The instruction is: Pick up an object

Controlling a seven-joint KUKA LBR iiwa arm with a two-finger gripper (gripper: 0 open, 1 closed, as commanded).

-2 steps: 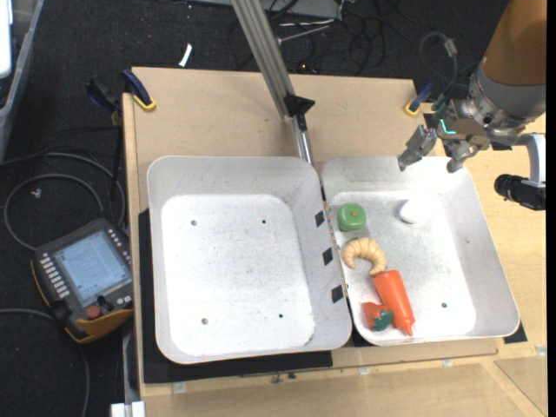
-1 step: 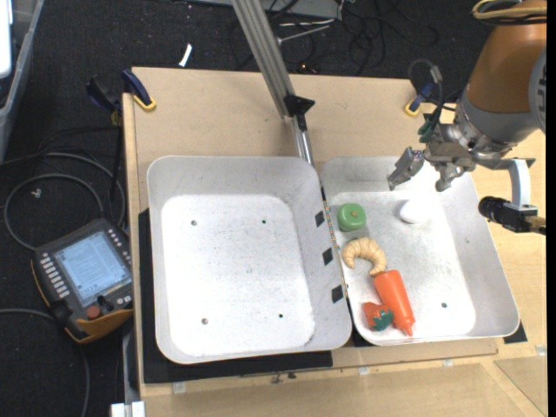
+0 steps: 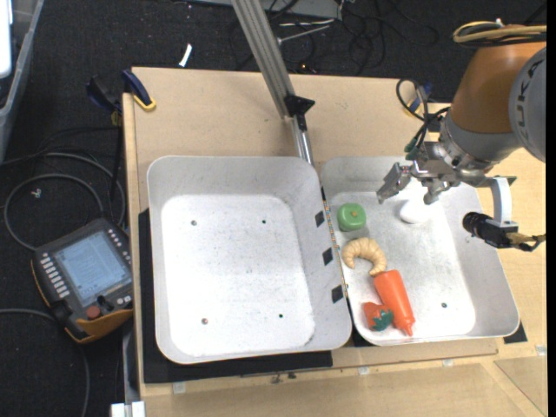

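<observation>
From the camera view, the arm (image 3: 499, 94) comes in from the top right, its orange band showing big up there, and it bends down so the wrist hangs over the back part of the right bin (image 3: 486, 320). The gripper (image 3: 412, 187) points down and to the left, and its fingers (image 3: 389, 185) look spread apart, one dark prong out to the left and the other nearer the wrist. Nothing sits between them as far as the view shows.

Right under the gripper there's a small white object (image 3: 413, 210) lying on the bin floor, just beside the right prong; whether they touch is hard to tell, since white on white doesn't help.

The rest of the stuff in the right bin sits closer to the divider between the two bins. A green round piece (image 3: 352, 217) is up by the left wall, a croissant (image 3: 363, 253) lies just in front of it, and an orange carrot (image 3: 395, 300) slants down from there toward the front. A little red thing with a green bit (image 3: 376, 316) is tucked against the carrot's left side.

The left bin (image 3: 165, 259) sits beside it on the desk (image 3: 217, 111). On the floor off to the left lies a teach pendant (image 3: 82, 272) with its cable.
</observation>
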